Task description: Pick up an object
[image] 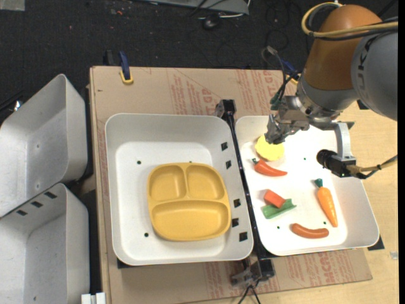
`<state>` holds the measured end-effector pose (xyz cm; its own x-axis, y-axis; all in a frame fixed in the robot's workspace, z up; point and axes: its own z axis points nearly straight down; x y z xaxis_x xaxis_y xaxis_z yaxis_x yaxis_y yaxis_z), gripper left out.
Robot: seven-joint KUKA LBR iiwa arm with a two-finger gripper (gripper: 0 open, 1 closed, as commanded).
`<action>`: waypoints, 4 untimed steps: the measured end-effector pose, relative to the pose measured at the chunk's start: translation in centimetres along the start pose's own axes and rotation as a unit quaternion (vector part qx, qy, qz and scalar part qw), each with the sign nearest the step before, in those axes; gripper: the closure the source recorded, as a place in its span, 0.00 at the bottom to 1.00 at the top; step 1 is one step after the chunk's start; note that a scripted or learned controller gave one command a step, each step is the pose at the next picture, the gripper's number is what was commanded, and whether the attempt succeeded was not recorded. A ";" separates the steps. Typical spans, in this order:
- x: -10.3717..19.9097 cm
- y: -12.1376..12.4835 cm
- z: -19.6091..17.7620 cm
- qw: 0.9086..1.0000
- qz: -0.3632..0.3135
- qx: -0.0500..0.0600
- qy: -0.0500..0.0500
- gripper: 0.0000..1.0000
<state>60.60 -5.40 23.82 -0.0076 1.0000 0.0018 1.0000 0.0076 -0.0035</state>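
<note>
My gripper (276, 136) hangs over the far left part of the right bin (354, 233), right above a flat yellow piece (269, 149) that it touches or nearly touches. Just in front of that piece lies a red chili pepper (269, 168). Further forward sit a red and green piece (276, 203), an orange carrot (326, 206) and a red sausage (309, 231). Whether anything sits between the fingertips is hidden by the gripper body.
The left bin (126, 170) holds a yellow divided plate (188, 201). A black clamp (226, 109) sits at the far end of the divider between the bins. The arm's grey body and orange band (338, 43) loom over the right bin's far side. White containers (38, 170) stand at left.
</note>
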 end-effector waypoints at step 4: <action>13.7 -5.8 -0.3 1.000 0.003 -0.001 -0.001 0.00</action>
